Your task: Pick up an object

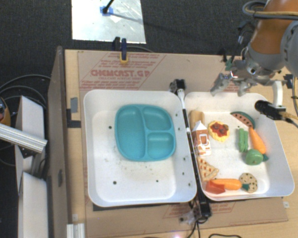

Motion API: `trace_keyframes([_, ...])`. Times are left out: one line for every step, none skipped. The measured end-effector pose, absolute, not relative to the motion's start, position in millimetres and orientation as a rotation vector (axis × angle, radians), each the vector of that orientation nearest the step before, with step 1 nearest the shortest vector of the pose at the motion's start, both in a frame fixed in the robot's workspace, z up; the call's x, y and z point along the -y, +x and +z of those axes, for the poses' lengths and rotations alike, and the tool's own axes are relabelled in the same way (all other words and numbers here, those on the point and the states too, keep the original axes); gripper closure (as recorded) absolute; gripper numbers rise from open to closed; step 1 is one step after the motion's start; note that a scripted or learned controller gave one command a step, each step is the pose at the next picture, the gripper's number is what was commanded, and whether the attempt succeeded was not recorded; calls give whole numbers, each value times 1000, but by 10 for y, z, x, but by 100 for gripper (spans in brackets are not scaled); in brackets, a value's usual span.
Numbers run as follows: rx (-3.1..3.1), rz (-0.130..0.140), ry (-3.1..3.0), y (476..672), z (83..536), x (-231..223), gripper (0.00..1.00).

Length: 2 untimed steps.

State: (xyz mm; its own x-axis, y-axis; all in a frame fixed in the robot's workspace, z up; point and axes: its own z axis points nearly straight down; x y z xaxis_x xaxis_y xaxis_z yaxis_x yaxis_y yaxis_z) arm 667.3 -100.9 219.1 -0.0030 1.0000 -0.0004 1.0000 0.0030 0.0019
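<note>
Many toy foods lie in the right bin [283, 182].
End effector [232, 85], grip state unclear, hovers at upper right; foods lie lower.

1. Two bins are sitting side by side on the bench [139, 66], the left bin [97, 148] touching the right bin [283, 177] along a shared middle edge.
2. A divided plate [144, 133] is lying in the left bin, toward its right half.
3. In the right bin, a toy carton [202, 138] is standing near the left wall, with a toy pizza [219, 131] just beside it on the right.
4. A melon slice [243, 118] is lying behind a bean pod [243, 139] and a carrot [257, 140].
5. A cookie [248, 182] is resting at the front, right of a second carrot [223, 185].
6. The gripper [231, 83] is hanging over the right bin's back rim.
</note>
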Motion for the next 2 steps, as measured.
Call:
trace_keyframes([-2220, -5, 2229, 6464, 775, 1513, 0])
trace_keyframes([-2218, 2, 2221, 5885, 1469, 1554, 0])
